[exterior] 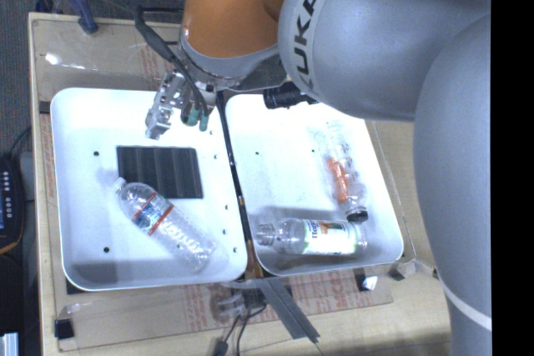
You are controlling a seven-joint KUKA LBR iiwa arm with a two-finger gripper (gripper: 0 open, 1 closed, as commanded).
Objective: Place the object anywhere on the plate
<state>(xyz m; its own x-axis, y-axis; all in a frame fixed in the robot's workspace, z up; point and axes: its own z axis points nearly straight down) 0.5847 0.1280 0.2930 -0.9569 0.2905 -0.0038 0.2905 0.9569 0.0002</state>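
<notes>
KUKA arm (367,29) looms nearest the lens, wrist over the bins' divider. Gripper (175,108) hangs at 12 o'clock in the left bin (71,179), fingers slightly apart w/ nothing between them. Dark plate (160,171) sits mid-bin; a clear water bottle (163,225) lies at its 5 o'clock, cap end overlapping the corner. Risk: smooth round bottle probably slips or rolls when pinched, esp. if gripped off-centre.
</notes>
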